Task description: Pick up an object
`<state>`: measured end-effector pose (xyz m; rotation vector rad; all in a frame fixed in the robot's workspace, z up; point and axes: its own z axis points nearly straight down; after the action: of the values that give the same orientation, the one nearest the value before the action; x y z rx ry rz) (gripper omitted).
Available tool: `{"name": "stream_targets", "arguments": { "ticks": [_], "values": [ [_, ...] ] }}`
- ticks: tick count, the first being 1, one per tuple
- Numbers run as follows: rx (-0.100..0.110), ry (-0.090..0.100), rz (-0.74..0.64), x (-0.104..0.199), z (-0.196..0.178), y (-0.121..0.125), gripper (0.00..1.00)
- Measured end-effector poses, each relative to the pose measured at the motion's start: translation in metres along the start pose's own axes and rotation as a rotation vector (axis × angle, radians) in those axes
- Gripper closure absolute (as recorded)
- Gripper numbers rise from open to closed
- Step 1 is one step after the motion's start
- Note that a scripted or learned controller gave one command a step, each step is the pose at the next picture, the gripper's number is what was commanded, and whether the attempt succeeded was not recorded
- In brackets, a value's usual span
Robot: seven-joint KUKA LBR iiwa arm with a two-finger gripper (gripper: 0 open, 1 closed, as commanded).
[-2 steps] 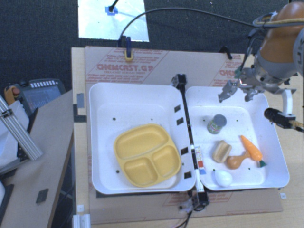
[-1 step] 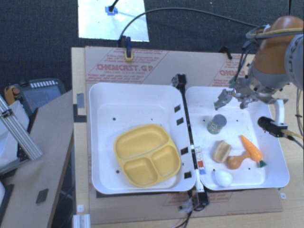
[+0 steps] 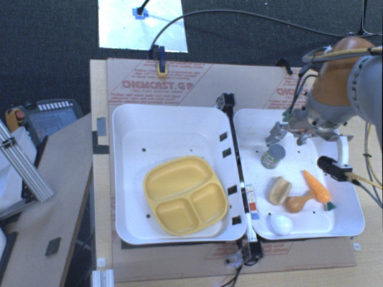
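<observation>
The grey two-finger gripper (image 3: 280,131) hangs over the upper part of the right shallow white bin (image 3: 353,223), and the small round silver tin can (image 3: 273,156) sits on the bin floor just below and slightly left of it in this view, the closest thing to reach. How far the fingers are spread I cannot tell, and nothing shows between them. Nearer the camera lie a tan bread-like block (image 3: 278,191), an orange plastic carrot (image 3: 316,187), a brown pear-shaped piece (image 3: 297,202) and a white egg (image 3: 280,224), while a yellow three-section plastic tray (image 3: 185,194) fills the left bin
</observation>
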<state>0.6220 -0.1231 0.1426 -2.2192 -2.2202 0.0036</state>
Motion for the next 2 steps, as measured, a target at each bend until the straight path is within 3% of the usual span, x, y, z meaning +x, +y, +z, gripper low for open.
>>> {"name": "stream_targets", "arguments": {
  "ticks": [1, 2],
  "values": [
    [-0.007, -0.001, -0.001, 0.000, -0.014, 0.002, 1.00],
    [-0.010, -0.001, -0.004, 0.008, -0.062, 0.001, 1.00]
  ]
}}
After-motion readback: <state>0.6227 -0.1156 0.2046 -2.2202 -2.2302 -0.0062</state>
